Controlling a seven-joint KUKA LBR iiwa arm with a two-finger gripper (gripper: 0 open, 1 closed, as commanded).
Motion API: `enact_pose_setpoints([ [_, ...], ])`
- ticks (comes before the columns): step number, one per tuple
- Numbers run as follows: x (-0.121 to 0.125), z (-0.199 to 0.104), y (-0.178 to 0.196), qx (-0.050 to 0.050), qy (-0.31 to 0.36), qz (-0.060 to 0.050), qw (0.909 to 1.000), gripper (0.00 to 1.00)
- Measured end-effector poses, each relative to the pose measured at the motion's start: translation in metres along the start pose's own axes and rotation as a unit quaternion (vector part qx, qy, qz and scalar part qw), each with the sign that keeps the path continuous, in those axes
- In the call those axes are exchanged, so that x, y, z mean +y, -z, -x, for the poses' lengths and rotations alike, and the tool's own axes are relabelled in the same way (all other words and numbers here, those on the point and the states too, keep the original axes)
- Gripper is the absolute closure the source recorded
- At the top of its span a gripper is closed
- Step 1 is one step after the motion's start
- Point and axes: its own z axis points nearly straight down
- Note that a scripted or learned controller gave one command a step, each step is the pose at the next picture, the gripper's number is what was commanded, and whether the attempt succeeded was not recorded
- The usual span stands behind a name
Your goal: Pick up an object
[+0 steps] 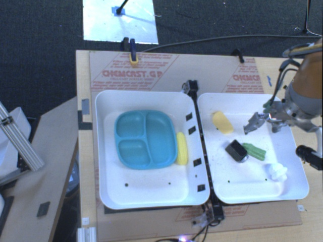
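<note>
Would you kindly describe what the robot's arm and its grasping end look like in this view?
The arm is rounded and grey, with an orange band above the wrist. A thin cable loops beside it. The gripper is metallic grey, ending in narrow jaws.

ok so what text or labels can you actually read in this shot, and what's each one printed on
"CHEMCAST GP", in red, on the protective film of the clear sheet under the bins, behind the left bin.
The same red mark repeats on the film behind the right bin, at about, but there it is too blurred to read for certain.
Nothing legible on the blue divided plate or the other objects.
</note>
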Motion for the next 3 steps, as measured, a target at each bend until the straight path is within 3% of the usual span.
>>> enact_pose_setpoints([
  [2, 0.014, -0.008, -0.105, 0.000, 0.000, 0.000, 1.0000, 0.00],
  [3, 0.015, -0.007, -0.092, 0.000, -0.001, 0.003, 1.0000, 1.00],
])
